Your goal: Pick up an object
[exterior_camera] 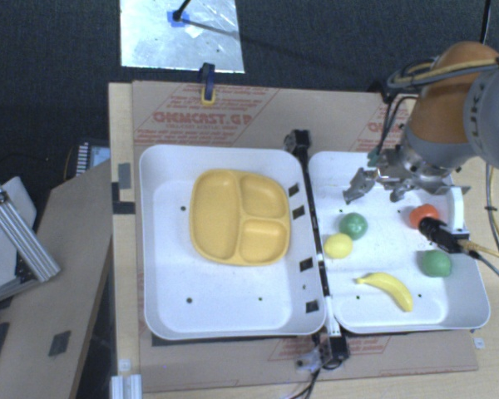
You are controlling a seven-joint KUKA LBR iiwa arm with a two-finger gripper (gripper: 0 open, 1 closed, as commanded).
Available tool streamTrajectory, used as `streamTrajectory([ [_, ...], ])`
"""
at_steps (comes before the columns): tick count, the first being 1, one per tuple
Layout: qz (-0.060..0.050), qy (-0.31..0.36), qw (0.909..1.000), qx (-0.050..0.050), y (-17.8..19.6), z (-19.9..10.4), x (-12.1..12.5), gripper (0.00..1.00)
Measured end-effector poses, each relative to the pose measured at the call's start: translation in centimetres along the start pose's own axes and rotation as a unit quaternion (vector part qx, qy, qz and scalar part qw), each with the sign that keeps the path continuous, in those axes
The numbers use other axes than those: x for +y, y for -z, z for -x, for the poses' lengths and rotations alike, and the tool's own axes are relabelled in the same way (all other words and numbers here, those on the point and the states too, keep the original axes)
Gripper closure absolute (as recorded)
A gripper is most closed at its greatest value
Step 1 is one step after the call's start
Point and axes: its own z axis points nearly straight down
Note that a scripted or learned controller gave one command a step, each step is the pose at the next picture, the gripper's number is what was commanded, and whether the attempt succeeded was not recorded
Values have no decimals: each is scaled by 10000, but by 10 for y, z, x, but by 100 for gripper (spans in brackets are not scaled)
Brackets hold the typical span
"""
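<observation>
Reaching in from the right, the grey arm (pixel 461 98) with its orange band hangs over the upper part of the right bin (pixel 470 310). The gripper (pixel 379 186) points toward the left, and its fingers (pixel 358 188) stand spread apart with nothing between them, above bare white floor near the bin's upper left area.

Below the fingers, apart from them, a green ball-shaped fruit (pixel 353 224) lies on the bin floor. A yellow lemon (pixel 338 245) sits just beside it, lower left, the two nearly touching. Further down, a banana (pixel 387 289) lies at a slant near the bin's front wall. On the right side, an orange fruit (pixel 423 215) rests close under the wrist hardware, partly hidden by a dark piece of it, and a green apple-like fruit (pixel 437 263) sits below that, near the right wall.

The left bin (pixel 162 302) holds a yellow divided tray (pixel 238 216) with three compartments, lying flat near the middle. A black clamp strip (pixel 309 231) runs between the two bins. Both bins rest on a cardboard-covered surface (pixel 233 110). A shiny foil sheet (pixel 181 22) lies beyond it at the top.
</observation>
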Motion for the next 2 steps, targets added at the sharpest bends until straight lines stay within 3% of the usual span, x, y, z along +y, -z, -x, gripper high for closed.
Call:
streamTrajectory([
  [1, 66, 8, 10000, -6, 7, 0, 3, 0],
  [2, 41, -1, 10000, 0, -51, -5, -4, 0],
])
